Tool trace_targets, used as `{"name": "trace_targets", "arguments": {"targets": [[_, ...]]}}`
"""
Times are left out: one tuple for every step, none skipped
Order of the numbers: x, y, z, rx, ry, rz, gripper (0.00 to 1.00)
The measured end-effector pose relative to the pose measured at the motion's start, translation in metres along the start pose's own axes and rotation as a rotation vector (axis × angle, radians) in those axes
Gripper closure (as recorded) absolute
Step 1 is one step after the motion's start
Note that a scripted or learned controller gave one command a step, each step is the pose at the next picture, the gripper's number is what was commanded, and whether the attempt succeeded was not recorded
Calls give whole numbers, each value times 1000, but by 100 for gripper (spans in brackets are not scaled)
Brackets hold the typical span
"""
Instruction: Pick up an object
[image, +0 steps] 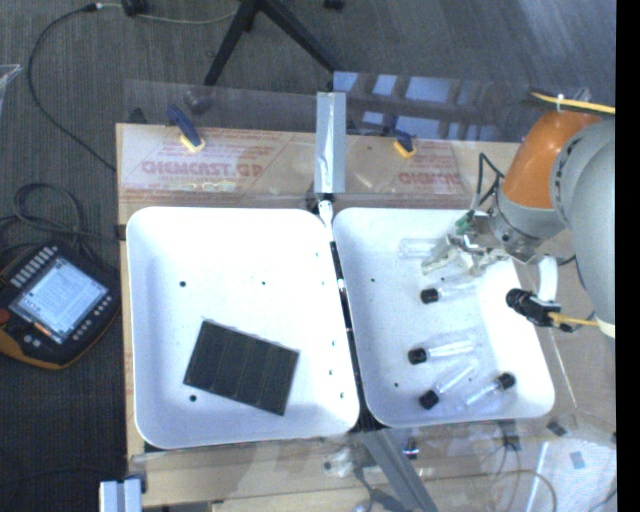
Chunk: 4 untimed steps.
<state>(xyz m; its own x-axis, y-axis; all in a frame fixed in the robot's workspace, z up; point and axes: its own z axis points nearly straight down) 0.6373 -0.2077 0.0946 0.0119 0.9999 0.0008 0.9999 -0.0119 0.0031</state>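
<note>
Several clear tubes with black caps lie in the right bin (385, 395). One tube (443, 291) lies near the bin's middle, another tube (438, 352) below it, and two more tubes (446, 386) (487, 389) sit near the front edge. A capless-looking clear tube (414, 245) lies at the back. My gripper (458, 250) is low over the back right part of this bin, just right of that clear tube and above the middle one. Nothing can be made out in its grasp.
A flat black ribbed pad (241, 366) lies in the left bin (160, 250). The grey arm with its orange band (535, 165) comes in from the right over the right bin's far corner. A black cable fitting (525, 303) hangs by the bin's right wall.
</note>
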Motion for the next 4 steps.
{"name": "trace_targets", "arguments": {"targets": [[0, 0, -9, 2, -4, -2, 100], [0, 0, -9, 3, -5, -2, 0], [0, 0, -18, 3, -7, -3, 100], [0, 0, -18, 4, -8, -3, 0]]}}
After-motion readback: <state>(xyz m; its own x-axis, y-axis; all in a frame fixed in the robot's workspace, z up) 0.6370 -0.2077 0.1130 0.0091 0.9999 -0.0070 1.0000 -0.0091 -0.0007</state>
